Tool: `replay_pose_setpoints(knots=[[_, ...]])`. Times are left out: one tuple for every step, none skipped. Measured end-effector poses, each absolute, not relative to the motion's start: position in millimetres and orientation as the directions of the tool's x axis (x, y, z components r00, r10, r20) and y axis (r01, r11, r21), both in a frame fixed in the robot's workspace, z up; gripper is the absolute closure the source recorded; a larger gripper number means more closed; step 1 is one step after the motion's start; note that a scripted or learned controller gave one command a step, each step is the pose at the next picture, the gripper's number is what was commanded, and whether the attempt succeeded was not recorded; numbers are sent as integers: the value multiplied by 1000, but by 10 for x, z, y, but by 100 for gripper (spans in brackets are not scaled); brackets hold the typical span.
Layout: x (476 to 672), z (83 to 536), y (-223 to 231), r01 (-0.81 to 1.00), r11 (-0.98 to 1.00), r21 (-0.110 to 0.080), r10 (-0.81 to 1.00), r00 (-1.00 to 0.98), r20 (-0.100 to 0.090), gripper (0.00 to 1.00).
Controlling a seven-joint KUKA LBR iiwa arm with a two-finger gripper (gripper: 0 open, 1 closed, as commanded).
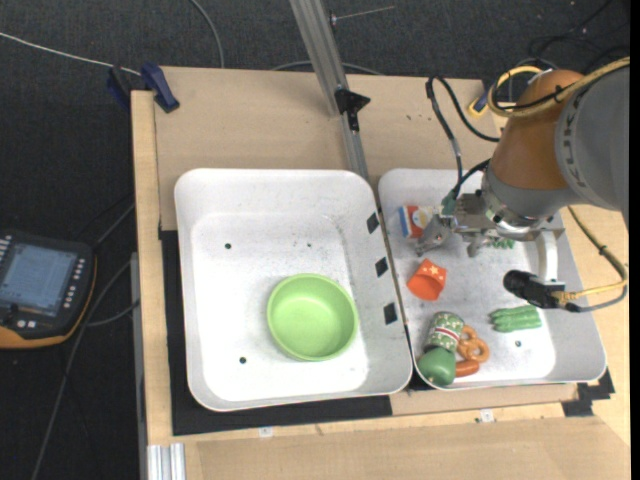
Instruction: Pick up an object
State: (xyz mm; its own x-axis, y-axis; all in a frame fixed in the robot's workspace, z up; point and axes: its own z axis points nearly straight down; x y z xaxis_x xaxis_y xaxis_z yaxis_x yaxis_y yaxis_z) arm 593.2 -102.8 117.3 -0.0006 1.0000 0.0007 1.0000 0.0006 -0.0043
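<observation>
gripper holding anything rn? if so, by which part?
Cannot be told: the two-finger gripper sits low in the right white bin, between a small red-white-blue item and an orange cup.

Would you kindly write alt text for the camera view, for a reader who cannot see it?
A grey-and-orange robot arm reaches over the right bin, which holds an orange cup, a green toy and other small items. The left bin holds a green bowl.

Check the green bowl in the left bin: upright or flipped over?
Upright. The green bowl shows its open hollow and rim facing the camera, resting on the floor of the left bin.
</observation>
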Motion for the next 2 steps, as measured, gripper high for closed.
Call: replay_pose_setpoints(knots=[[5949,1308,-1030,1000,0,2,1000,-1,0,100],[5993,1937,-1039,1000,0,6,1000,0,-1,100]])
